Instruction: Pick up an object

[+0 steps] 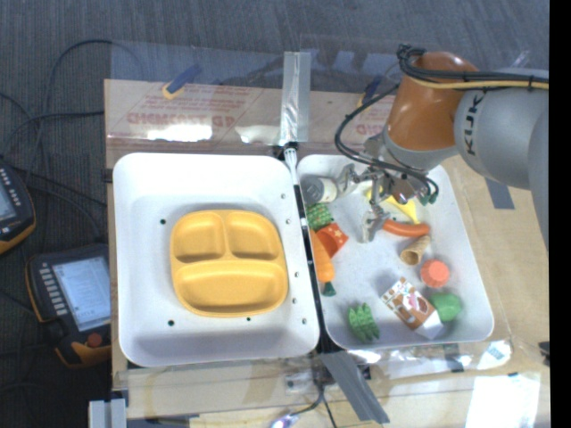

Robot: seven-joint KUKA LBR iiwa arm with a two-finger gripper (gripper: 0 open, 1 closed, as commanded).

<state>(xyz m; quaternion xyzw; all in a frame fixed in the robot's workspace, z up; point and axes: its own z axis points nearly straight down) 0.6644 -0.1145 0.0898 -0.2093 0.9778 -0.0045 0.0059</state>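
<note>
I see the gripper (375,223) hanging over the right bin (473,266), fingers apart, holding nothing; the orange chili (406,229) lies beside one fingertip and may roll away.

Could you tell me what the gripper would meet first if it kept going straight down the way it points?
Probably the orange sausage-like toy, just beside the gripper in the right bin; otherwise the bin's bare floor. Depth is unclear from above.

White letters "KU" stand on the grey arm (500,136).
</note>
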